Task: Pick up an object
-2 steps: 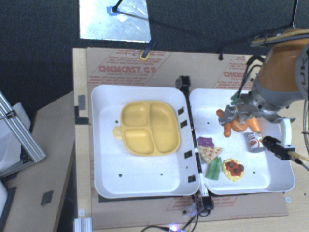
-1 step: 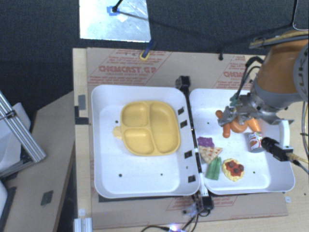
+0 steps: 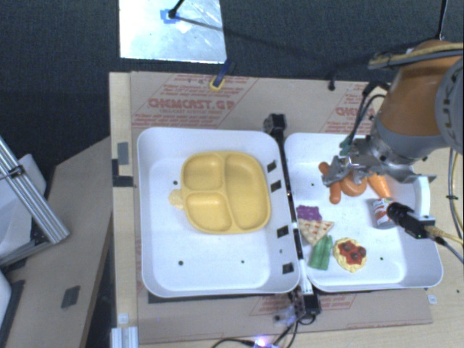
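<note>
My gripper [image 3: 339, 172] hangs low over the back part of the right bin [image 3: 413, 267], reaching in from the right under the grey arm with its orange band. Right beneath and beside it lie several orange toy foods: a small sausage-like piece [image 3: 334, 193], a rounder orange piece [image 3: 354, 188] and a carrot-like piece [image 3: 380, 185]. The gripper's metal tip overlaps the top of these pieces, and I cannot make out whether it touches any of them. A small can [image 3: 380, 212] lies just right of them.
Toward the right bin's front are purple grapes [image 3: 309, 213], a waffle-like wedge [image 3: 316, 229], a green piece [image 3: 321, 253] and a yellow dish with red topping [image 3: 350, 254]. The left bin [image 3: 156, 216] holds a yellow divided plate [image 3: 220, 191]. A black divider [image 3: 286, 194] runs between the bins.
</note>
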{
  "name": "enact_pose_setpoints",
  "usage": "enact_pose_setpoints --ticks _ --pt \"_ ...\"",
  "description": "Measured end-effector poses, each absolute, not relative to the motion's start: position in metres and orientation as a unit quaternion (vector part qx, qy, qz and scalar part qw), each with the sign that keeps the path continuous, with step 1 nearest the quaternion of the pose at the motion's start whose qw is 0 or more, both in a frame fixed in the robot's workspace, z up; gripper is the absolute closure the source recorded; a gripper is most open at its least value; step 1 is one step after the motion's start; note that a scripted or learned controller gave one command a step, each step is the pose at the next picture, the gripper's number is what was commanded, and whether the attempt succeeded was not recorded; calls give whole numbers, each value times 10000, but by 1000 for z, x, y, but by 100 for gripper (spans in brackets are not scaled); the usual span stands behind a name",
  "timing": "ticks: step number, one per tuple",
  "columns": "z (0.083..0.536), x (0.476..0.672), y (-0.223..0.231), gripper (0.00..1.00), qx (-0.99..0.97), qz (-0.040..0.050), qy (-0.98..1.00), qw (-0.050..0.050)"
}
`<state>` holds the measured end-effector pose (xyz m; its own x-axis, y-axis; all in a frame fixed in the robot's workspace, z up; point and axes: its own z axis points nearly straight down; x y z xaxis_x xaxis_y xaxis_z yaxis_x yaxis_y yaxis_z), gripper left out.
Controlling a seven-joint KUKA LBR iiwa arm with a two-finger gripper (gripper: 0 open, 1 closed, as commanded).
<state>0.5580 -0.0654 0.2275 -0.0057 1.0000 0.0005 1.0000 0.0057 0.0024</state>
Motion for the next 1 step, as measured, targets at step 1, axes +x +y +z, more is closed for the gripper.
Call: enact_pose_setpoints --ticks 1 --pt "223 568 -84 100 7068 5 7074 8"
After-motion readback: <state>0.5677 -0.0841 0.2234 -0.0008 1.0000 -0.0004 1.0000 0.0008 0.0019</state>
